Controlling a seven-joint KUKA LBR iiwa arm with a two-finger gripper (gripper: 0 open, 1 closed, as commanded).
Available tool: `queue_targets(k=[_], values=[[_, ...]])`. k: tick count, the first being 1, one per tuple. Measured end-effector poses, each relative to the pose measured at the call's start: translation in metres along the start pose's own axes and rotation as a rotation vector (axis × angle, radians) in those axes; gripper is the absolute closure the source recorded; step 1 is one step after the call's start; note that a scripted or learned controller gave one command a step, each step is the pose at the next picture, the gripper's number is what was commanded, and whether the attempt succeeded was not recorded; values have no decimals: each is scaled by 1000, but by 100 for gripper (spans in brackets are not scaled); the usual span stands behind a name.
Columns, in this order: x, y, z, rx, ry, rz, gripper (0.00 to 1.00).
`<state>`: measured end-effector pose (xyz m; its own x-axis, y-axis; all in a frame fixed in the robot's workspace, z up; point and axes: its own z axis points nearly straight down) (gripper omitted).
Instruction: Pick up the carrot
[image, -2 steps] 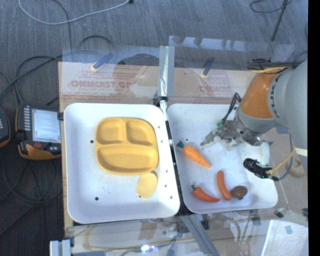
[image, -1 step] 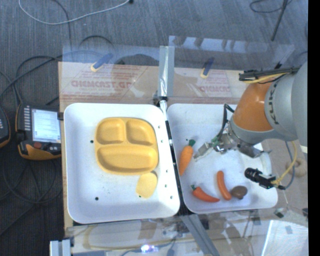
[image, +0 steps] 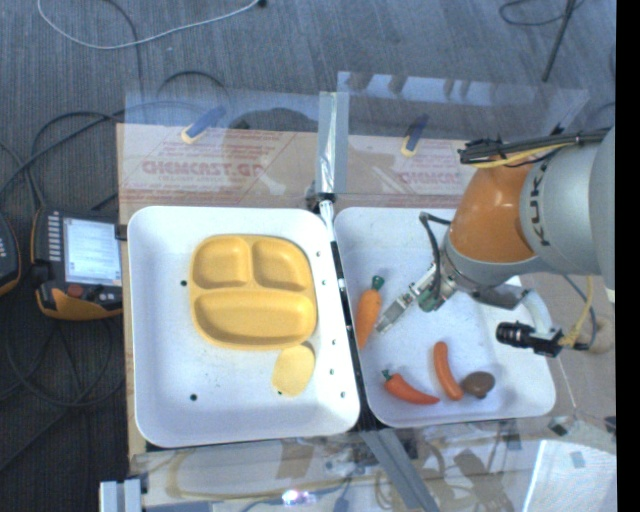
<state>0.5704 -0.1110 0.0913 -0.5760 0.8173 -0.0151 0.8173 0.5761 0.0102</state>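
Grey carpet and loose black cables lay all around the counter (image: 150, 140), which carried two shallow white bins side by side.

Thin silver fingers (image: 392, 312) pointed down and to the left inside the right bin (image: 520, 400). They were so small and close that I could not tell if they were spread or pressed together, and nothing could be seen between them. Their tips sat just beside the long orange carrot with a green top (image: 368, 312), which lay upright against the left wall of that bin. I could not tell if the tips touched it. Behind the fingers came the orange band (image: 490, 225) and then the big grey arm (image: 580, 205) reaching in.

Lower in the same bin lay a small orange-red carrot with a green end (image: 410, 389), a short orange sausage shape (image: 446, 370) and a round brown lump (image: 479, 383) close by it. The left bin (image: 160, 400) held a yellow plastic tray with three sections (image: 253, 287) and a pale yellow oval piece (image: 294, 370).

The carrot was smooth and rested right against the wall, so one finger might not fit behind it. Then the fingers could squeeze only its side, and it could roll or slip out. The fingers could also bump the wall.
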Motion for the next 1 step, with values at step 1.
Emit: queue_targets(k=[1], values=[[-11,23,0,-1,4,-472,0]])
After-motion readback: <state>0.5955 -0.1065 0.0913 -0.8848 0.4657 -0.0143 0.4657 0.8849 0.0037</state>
